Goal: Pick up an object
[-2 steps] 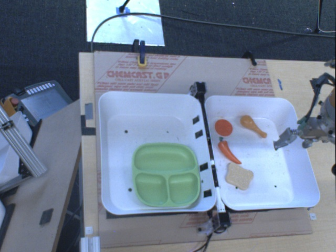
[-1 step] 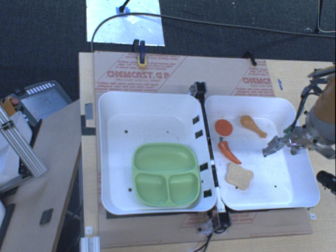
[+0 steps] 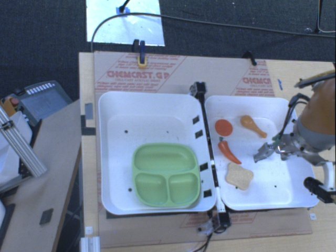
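Overhead, the board (image 3: 157,72) reads "CHEMCAST GP"; the hand (image 3: 262,154), fingers' state unclear, hovers beside the bread (image 3: 239,176).

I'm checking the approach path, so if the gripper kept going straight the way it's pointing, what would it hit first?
The gripper points toward the view's left and slightly down. Continuing that way, it would probably meet the red chili pepper first, or pass just above the bread slice. Its height above the right bin is unclear.
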You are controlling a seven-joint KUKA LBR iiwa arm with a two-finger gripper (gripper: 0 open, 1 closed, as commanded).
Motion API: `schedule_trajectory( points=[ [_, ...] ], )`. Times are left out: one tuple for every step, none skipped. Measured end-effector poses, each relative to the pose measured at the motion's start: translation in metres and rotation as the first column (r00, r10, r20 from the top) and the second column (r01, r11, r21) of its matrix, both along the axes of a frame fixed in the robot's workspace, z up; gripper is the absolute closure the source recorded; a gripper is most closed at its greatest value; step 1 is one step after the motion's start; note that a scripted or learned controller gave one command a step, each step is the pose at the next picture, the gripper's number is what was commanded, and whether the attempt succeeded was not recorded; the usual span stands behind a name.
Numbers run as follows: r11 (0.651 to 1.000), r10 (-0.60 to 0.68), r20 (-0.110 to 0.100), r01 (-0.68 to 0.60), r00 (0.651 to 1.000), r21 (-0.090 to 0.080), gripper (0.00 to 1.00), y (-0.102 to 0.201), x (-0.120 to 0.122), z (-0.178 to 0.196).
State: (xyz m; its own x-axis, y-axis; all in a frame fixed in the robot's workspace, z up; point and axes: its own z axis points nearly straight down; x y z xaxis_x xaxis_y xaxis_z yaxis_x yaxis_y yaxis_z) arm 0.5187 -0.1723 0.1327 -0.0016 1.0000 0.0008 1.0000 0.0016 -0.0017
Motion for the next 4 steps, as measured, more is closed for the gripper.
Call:
schedule_trajectory(
  points=[
    [1.0, 0.0, 0.005, 0.0, 1.0, -0.002, 1.0, -0.001, 0.001, 0.013],
    [1.0, 0.003, 0.009, -0.003, 1.0, -0.004, 1.0, -0.004, 0.012, 0.071],
    [1.0, 0.004, 0.007, -0.004, 1.0, -0.003, 1.0, -0.004, 0.014, 0.112],
    [1.0, 0.007, 0.004, -0.007, 1.0, 0.0, 1.0, 0.046, 0.015, 0.116]
  ],
)
